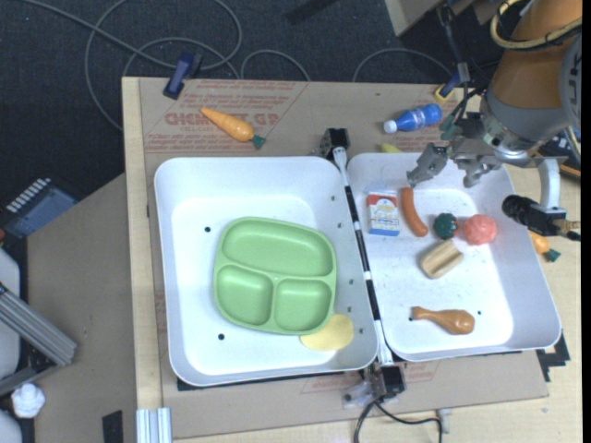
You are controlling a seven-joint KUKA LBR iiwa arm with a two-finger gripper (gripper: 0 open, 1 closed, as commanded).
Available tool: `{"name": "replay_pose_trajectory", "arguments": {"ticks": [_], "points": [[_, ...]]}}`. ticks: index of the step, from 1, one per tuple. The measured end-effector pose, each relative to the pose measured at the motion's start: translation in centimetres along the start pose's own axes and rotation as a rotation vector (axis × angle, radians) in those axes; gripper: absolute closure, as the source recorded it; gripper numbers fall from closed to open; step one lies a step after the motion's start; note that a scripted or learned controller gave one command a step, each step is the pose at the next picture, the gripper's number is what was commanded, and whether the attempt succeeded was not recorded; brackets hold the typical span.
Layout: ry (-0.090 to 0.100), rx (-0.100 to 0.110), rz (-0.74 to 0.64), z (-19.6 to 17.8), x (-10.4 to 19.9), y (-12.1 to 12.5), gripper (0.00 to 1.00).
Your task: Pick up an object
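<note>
Plenty to choose from in the right bin (531, 289): a small carton (383, 213) stands near its left wall, with a sausage (414, 212) lying just beside it. Right of that sit a dark green piece (446, 224) and a pink round item (478, 230), close together, and a tan bread-like roll (440, 258) rests just below them. Nearer the front edge lies a brown drumstick (444, 318), well apart from the rest.

Above the far end of that bin hangs the gripper (452, 166), its two fingers spread apart with nothing between them, none of the items touched. The grey arm with its orange band (545, 17) comes in from the right.

Over in the left bin (175, 201) there is a green divided plate (274, 275), a pale yellow piece (326, 334) tucked at its lower right edge. Beyond the bins, on the cardboard, lie a toy carrot (230, 124) and a blue bottle (414, 118).
</note>
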State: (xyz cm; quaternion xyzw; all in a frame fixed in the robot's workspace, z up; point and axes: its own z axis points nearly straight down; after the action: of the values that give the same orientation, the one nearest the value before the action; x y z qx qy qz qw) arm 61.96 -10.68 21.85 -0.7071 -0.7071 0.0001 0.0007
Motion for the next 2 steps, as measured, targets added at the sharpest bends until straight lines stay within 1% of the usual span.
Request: {"name": "replay_pose_trajectory", "arguments": {"ticks": [1,2], "points": [[-0.001,0.002,0.001,7.1,-3.9,2.6,0.00],[-0.002,-0.009,0.000,13.0,-2.7,2.7,0.00]]}}
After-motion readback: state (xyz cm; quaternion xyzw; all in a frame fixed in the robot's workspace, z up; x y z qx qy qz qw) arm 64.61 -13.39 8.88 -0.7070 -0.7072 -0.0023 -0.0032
